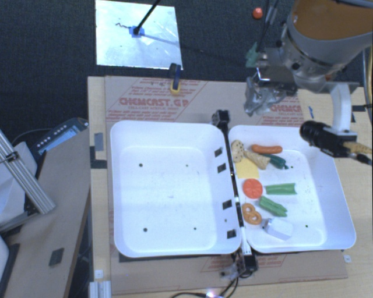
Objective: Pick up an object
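The right white bin (pixel 332 192) holds several small toy foods: an orange hot dog (pixel 267 149), a yellow cheese slice (pixel 247 169), a red tomato slice (pixel 252 188), a green pea pod (pixel 281 188), a green pepper piece (pixel 272 205), a pretzel (pixel 252 214) and a white block (pixel 278 228). My gripper (pixel 259 103) hangs above the bench just beyond the right bin's far edge, over the cardboard. Nothing is seen between its fingers. The grey arm with its orange band (pixel 326 17) fills the upper right.
The left white bin (pixel 169 186) lies beside the right one, joined by a black divider (pixel 228 169). A black cylinder (pixel 323 137) juts in at the right bin's far right rim. A yellow-and-blue clamp (pixel 175 78) sits at the back.
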Available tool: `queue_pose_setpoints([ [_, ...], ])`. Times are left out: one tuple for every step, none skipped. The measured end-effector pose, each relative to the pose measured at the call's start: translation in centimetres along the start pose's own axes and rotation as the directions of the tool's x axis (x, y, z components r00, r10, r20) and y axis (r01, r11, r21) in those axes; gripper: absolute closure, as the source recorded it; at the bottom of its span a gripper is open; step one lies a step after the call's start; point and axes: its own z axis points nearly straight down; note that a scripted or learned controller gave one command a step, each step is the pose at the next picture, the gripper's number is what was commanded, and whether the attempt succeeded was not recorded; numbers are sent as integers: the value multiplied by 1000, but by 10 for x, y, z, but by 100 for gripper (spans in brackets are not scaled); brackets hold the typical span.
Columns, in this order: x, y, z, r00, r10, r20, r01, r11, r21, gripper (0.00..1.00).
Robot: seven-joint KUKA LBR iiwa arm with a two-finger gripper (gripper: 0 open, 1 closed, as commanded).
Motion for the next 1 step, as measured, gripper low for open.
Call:
queue_pose_setpoints([
  [-28,40,90,1000,8,8,-8,1000,24,100],
])
